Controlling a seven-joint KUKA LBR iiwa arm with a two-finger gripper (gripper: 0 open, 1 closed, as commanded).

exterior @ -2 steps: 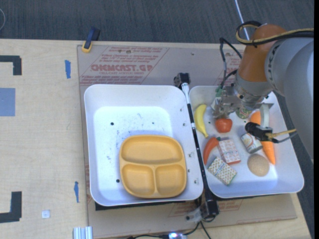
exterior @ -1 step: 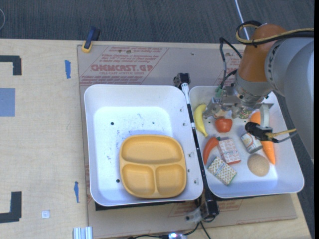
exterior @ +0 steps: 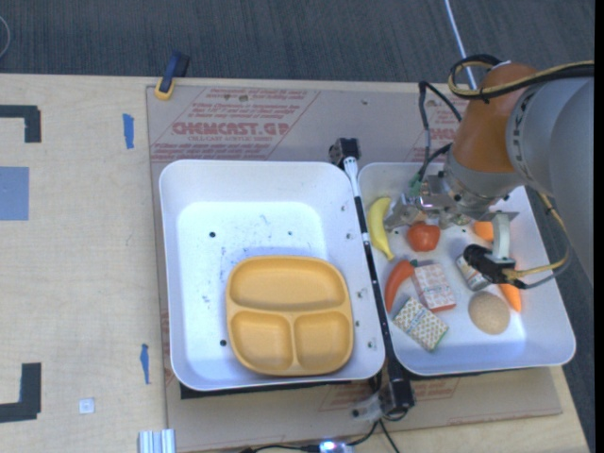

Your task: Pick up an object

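My gripper (exterior: 424, 211) hangs low over the far left part of the right bin (exterior: 547, 347), on the grey arm with the orange band (exterior: 486, 130). Just in front of it lies a red tomato (exterior: 424, 238), touching or nearly touching it. A yellow banana (exterior: 379, 225) lies to the left along the bin wall. Nearer the front are a red pepper (exterior: 397, 284), a red-and-white packet (exterior: 435, 286), a patterned packet (exterior: 420, 324), a tan potato (exterior: 489, 313), a dark can (exterior: 477, 268) and an orange carrot (exterior: 511, 296). Nothing shows held in the gripper.
The left bin (exterior: 179, 215) holds a yellow three-compartment tray (exterior: 288, 311) at its front. A black divider clamp (exterior: 346, 151) sits between the bins at the back. A white piece (exterior: 501, 237) and black and yellow cables (exterior: 533, 270) lie under the arm on the right.
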